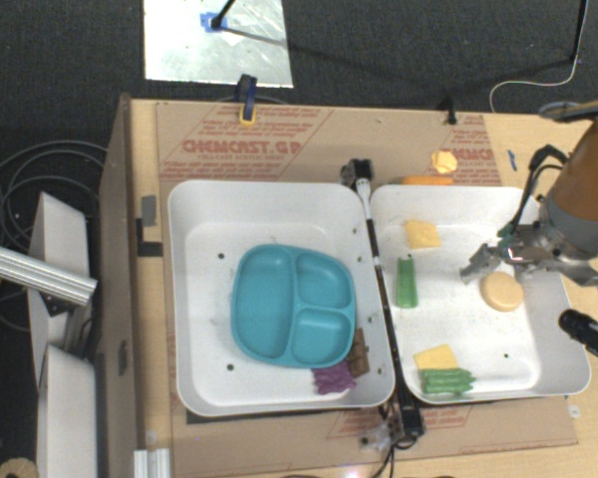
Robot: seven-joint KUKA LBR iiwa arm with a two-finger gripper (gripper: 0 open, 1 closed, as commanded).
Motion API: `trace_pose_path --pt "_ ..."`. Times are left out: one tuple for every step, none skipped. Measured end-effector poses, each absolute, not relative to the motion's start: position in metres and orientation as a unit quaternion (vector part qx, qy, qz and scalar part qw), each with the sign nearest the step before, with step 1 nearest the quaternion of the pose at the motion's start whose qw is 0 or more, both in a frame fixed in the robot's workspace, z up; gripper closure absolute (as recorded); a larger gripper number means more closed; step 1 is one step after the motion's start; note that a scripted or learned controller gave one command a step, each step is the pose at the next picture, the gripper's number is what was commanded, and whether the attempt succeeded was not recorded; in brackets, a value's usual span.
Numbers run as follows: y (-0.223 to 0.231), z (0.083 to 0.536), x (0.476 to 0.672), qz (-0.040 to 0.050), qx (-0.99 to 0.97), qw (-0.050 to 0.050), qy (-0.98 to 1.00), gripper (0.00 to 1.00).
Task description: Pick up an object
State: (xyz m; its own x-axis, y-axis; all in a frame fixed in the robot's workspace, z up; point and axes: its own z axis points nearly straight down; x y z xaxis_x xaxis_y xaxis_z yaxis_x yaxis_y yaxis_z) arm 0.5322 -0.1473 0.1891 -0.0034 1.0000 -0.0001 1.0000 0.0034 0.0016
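1. In the camera view we see the gripper [498,259] low over the right bin [558,366], near its right side. One grey finger [475,264] stretches to the left and ends on bare bin floor. We cannot tell how far the fingers are open, and we see nothing between them.
2. A pale round object [502,292] lies just under the gripper, close to it or touching it; we cannot tell which.
3. The arm [590,192] comes in from the right, with its orange band above the grey wrist.
4. Also in the right bin are a yellow block [422,233] near the far wall, a green stick [407,282] beside the left wall, and a yellow piece [437,357] touching a green ridged piece [446,380] at the near wall.
5. In the left bin [204,267] a teal divided plate [293,306] lies in the middle. A purple object [332,378] and a brown object [359,355] lie at its near right edge.
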Motion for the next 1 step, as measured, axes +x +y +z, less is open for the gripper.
trace_pose_path --pt "-0.0927 0.1543 0.5476 0.0004 0.704 -0.001 0.710 0.00"
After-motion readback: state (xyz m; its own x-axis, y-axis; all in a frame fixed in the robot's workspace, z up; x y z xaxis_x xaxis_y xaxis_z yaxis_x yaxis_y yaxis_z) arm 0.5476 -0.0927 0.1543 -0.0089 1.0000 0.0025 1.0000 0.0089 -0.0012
